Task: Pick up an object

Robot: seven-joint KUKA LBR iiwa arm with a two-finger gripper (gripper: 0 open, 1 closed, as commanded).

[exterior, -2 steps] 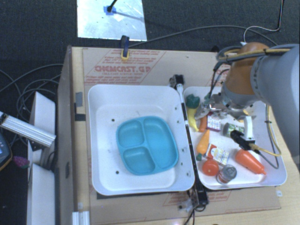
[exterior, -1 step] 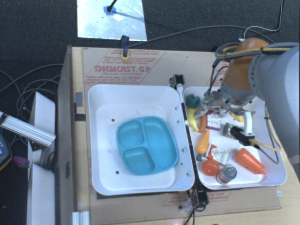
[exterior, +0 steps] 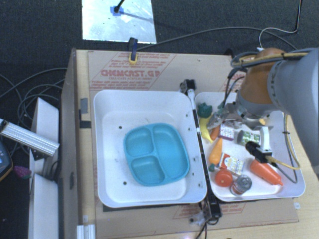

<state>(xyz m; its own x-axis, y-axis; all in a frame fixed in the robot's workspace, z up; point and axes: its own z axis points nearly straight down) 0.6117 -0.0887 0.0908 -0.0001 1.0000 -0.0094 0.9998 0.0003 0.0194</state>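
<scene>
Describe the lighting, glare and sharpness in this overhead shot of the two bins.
Camera view: even, soft light with faint shadows; the shiny silver sheet on the dark floor glares to near white; the blue three-compartment plastic tray in the left white bin is crisp, while the small toys in the right white bin look slightly soft under the grey arm with its orange band.

left bin [exterior: 107, 133]: roomy beside blue tray [exterior: 156, 154] | right bin [exterior: 294, 185]: crowded

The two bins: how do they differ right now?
The left bin holds one thing, a blue sectioned plate; the right bin is crowded with small items, including a carrot and a banana. The gripper is over the right bin, not the left. Both are shallow and white.
</scene>
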